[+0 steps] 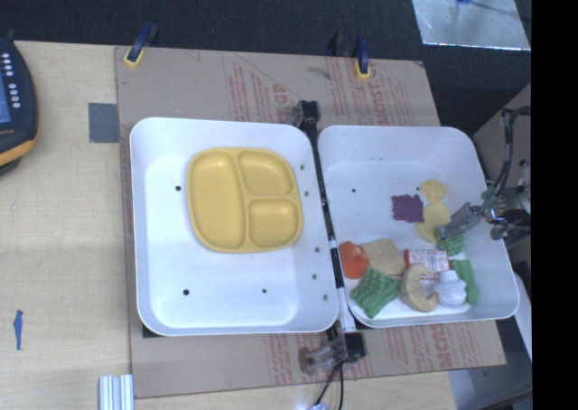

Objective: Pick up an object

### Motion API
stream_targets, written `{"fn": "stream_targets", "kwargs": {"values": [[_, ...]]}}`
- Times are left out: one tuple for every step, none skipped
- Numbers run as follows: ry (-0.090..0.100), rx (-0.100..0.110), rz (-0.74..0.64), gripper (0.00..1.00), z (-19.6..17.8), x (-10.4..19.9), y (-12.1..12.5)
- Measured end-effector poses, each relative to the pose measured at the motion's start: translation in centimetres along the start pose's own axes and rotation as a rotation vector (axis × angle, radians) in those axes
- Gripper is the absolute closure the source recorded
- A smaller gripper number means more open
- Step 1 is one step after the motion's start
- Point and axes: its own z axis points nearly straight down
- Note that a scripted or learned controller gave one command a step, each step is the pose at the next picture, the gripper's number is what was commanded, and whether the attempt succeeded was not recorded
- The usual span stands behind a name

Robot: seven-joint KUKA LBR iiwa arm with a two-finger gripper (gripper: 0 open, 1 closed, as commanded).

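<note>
A yellow divided plate (244, 199) lies in the left bin (163, 300), on clamped cardboard (217, 83).

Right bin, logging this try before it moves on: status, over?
Hand low at right bin's right edge, over a green piece. Grip unconfirmed. Toys heaped at the near corner; purple piece apart. Yellow tray in left bin.

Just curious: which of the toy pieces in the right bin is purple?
The purple piece, lying alone toward the middle of the right bin; the rest are yellow, green, red or tan.
</note>
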Motion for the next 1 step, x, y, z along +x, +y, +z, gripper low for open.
{"fn": "stream_targets", "kwargs": {"values": [[-0.003, -0.002, -0.005, 0.00, 7.00, -1.34, 10.40]]}}
